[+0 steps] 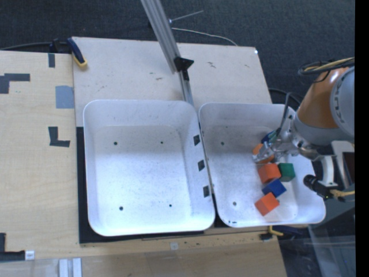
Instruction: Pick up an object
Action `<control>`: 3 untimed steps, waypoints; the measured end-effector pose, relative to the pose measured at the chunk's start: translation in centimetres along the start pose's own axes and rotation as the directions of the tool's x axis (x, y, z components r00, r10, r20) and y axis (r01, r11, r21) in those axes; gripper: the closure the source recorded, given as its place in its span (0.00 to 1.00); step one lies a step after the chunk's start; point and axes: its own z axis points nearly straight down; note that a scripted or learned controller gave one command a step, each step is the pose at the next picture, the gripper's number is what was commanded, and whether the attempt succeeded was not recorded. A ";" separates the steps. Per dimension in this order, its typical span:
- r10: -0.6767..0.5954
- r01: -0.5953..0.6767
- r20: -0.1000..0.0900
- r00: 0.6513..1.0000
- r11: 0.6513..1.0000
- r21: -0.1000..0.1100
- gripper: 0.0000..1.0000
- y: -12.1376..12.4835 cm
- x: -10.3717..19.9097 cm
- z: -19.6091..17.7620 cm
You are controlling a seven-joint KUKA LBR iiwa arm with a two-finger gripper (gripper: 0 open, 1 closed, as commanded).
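Note:
My gripper is low inside the right bin, near its right side, directly over the far end of a cluster of blocks. Just below it lies an orange block with a green block beside it on the right. Nearer the front come a blue block and a second orange block. A small blue piece and an orange bit show right at the gripper, partly hidden by it.
The left bin sits beside the right one, sharing a raised divider. A slanted metal rail runs from the top of the view down to the bins' back edge. The arm's orange band hangs over the right bin's right rim.

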 end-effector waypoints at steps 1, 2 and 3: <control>0.004 -0.004 0.006 1.000 1.000 -0.013 1.00 -1.0 0.6 1.3; -0.005 0.005 -0.002 1.000 1.000 -0.005 1.00 -0.3 8.5 -2.1; -0.006 0.006 -0.002 1.000 1.000 -0.006 1.00 0.1 18.0 -8.5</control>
